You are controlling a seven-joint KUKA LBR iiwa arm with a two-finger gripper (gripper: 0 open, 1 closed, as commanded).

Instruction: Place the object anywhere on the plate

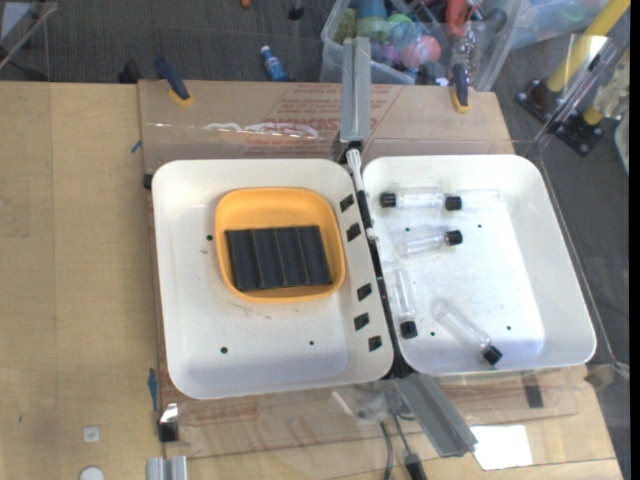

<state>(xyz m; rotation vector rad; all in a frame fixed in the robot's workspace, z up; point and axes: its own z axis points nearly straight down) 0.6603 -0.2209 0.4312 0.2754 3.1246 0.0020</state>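
Wooden surface (70,268) carries two white bins side by side, with grey floor beyond the far edge. A clear tub of colourful toys (430,18) sits on that floor, far right.

The left bin (190,353) holds an orange plate (280,208) near its middle. A black ribbed block (278,258) lies flat on the plate, inside its rim and toward the near side.

The right bin (530,268) holds four clear tubes with black caps, all lying down and apart from each other. The far tube (418,200) has a cap at each end. A second tube (430,240) is just nearer. A third tube (402,298) lies along the bin's left wall. The fourth tube (462,328) lies at a slant near the near edge.

End effector state: I cannot tell from this view.
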